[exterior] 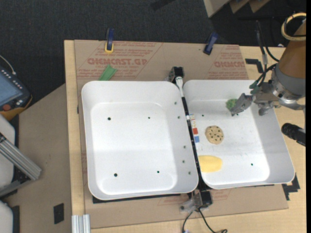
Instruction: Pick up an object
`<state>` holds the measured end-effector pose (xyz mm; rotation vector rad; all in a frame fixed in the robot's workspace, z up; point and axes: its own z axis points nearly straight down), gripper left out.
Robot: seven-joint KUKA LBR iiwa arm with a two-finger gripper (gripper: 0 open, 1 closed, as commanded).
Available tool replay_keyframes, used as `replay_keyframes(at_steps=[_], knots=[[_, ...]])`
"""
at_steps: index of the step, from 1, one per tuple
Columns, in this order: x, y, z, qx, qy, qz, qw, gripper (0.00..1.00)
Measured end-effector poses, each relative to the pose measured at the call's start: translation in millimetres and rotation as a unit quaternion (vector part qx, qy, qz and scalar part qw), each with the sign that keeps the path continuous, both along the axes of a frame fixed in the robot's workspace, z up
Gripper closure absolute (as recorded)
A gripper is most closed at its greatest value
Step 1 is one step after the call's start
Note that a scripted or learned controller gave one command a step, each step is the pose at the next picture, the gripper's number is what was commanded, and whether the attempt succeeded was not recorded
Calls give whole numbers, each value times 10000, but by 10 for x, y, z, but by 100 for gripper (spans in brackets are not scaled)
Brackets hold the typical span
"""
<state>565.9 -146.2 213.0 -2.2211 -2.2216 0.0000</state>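
Gripper [248, 103] over right bin [272, 176], near its far edge, touching green object [231, 103]; whether clenched or released, cannot tell. Cookie [214, 134] mid-bin, yellow piece [210, 163] at near-left corner. Risk: green thing pushed aside (small, off-centre), grasp closes on nothing.

The left bin [131, 135] lies open across its whole floor. In the right bin [262, 164], a cookie [214, 134] sits at centre, a yellow piece [210, 163] at 7 o'clock against the dividing wall, and a green object [232, 103] at 12 o'clock beside the hand [250, 105]. The bin's 4 o'clock corner is free.
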Motion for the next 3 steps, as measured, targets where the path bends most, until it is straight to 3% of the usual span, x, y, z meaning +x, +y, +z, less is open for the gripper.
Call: replay_keyframes(at_steps=[1, 2, 3], knots=[[8, -1, 109, -8, -21, 4, 10000, 100], [-533, -695, 764, -29, -32, -37, 10000, 100], [-872, 53, 146, 27, 43, 18, 10000, 100]])
